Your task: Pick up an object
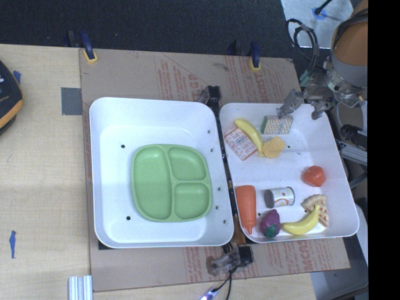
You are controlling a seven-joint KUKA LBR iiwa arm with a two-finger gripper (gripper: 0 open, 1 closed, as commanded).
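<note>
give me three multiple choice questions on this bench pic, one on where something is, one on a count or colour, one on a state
1. Where does the green divided plate lie?
A. in the left bin
B. in the right bin
C. on the bare bench

2. How many bananas are in the right bin?
A. none
B. one
C. two

3. What is the state of the gripper?
A. it has a banana between its fingers
B. it hangs above the right bin's far edge with nothing between its fingers
C. it presses on the green divided plate

Answers:
1. A, the plate lies flat in the middle of the left bin.
2. C, one banana lies near the far end and another banana near the front corner.
3. B, its fingers are spread over the far rim, apart from every item.
</note>
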